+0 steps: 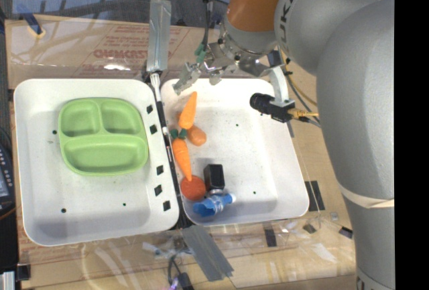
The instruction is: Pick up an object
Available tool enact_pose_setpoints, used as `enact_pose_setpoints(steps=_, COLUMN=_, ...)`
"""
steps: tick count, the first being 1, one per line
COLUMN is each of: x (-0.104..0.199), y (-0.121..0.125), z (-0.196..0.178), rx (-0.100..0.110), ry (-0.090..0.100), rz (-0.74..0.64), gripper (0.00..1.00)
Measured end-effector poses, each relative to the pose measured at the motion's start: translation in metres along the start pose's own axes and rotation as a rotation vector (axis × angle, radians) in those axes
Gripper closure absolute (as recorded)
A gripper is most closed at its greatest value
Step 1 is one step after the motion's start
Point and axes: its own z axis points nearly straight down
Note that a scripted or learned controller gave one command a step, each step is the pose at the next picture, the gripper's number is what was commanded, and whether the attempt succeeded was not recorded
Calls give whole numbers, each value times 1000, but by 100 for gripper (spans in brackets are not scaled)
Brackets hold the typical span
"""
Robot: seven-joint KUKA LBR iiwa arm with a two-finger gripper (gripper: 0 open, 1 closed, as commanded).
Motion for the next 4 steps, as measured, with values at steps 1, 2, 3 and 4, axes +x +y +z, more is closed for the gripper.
enact_pose_setpoints(steps=1, x=-11, y=-14, z=65, rx=4, ry=3, rz=141, gripper=0)
enact_pose_setpoints(steps=2, x=-11, y=-14, z=64, rx=2, ry=2, rz=141, gripper=0)
enact_pose_setpoints(steps=3, x=-66, y=-36, z=152, rx=6, ry=2, rz=172, gripper=0)
enact_pose_setpoints(steps=4, x=-66, y=-34, z=138, rx=0, ry=1, rz=168, gripper=100)
